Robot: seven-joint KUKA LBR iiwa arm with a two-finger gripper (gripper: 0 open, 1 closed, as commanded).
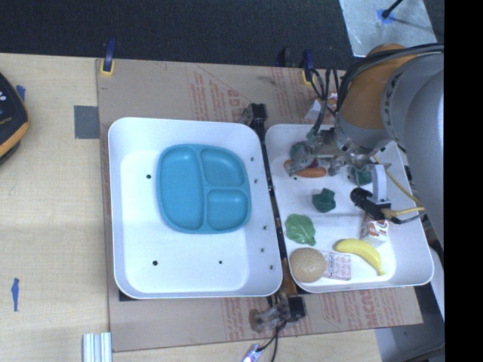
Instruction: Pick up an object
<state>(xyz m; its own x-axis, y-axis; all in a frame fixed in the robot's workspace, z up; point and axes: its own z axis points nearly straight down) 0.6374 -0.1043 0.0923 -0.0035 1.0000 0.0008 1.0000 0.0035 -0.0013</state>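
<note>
White bins point(121, 202) number two; we count one blue divided plate point(202, 187) left, one banana point(361, 253) lower right; end effector point(321, 153) grip unclear.

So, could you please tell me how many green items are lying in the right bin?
2: a leafy green piece near the bin's left wall, and a darker green piece mid-bin. The arm may hide others at the far end.

1. My arm point(419, 89) is grey, with an orange band above the wrist.
2. Both bins are white; the left bin point(128, 202) holds a light blue divided plate point(202, 187).
3. In the right bin point(411, 259): a yellow banana point(362, 253), a green leaf point(300, 228), a tan round thing point(307, 265), an orange carrot point(309, 173).
4. The surface point(45, 225) is pale wood.
</note>
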